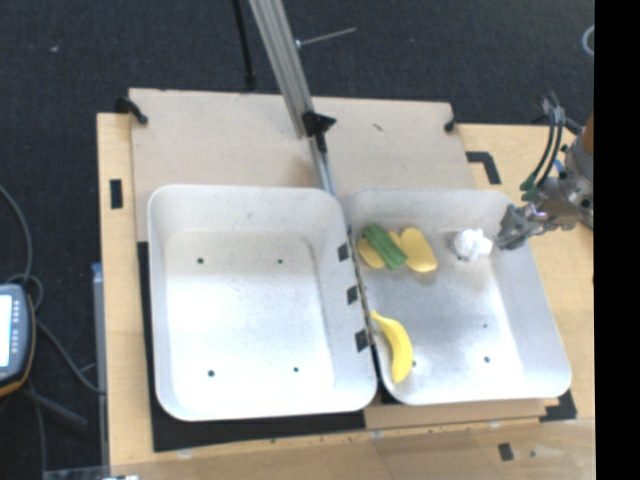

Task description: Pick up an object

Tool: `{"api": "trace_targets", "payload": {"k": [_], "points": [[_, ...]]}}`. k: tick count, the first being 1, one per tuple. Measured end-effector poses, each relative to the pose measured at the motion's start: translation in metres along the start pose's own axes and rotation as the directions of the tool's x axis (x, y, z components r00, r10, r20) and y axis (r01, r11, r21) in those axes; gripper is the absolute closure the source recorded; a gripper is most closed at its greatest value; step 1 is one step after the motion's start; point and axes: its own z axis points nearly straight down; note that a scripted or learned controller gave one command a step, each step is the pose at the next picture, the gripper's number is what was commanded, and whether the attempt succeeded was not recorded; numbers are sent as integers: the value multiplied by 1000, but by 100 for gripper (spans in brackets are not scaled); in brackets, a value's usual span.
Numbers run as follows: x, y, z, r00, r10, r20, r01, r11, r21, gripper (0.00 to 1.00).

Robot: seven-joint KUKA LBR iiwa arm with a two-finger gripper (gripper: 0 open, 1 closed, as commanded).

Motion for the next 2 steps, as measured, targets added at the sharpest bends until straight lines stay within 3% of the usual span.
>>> {"api": "trace_targets", "payload": {"k": [2], "points": [[101, -5, 5, 1000, -3, -4, 3, 1000, 6, 100]]}}
